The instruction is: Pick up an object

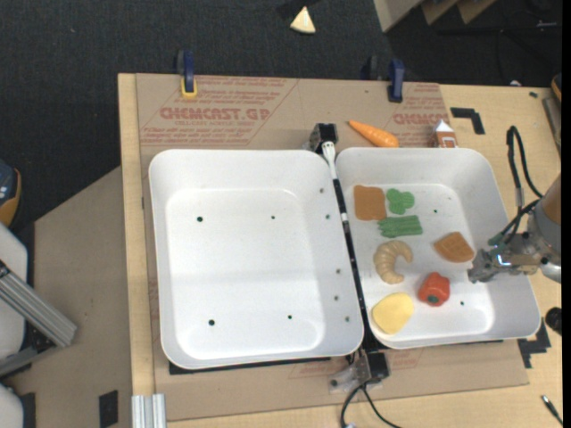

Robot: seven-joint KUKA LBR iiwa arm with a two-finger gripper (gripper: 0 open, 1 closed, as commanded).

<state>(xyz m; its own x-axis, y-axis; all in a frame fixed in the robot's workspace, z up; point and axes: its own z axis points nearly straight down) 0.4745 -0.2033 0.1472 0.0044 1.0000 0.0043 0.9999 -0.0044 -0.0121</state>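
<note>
White right bin (500,181) is holding the toy food; I'm hovering my gripper (489,264) beside the red tomato (434,289), grip state unclear.

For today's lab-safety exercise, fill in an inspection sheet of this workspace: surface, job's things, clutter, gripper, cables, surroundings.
Surface: brown board bearing left bin and right bin.
Job's things: in right bin, brown slab, green pieces, croissant, brown wedge, red piece, yellow piece.
Clutter: carrot and small bottle on the board behind the bins.
Gripper: gripper low over right bin's right side, holding nothing visible.
Cables: black cable at right; another in front.
Surroundings: dark floor, blue clamps.
</note>
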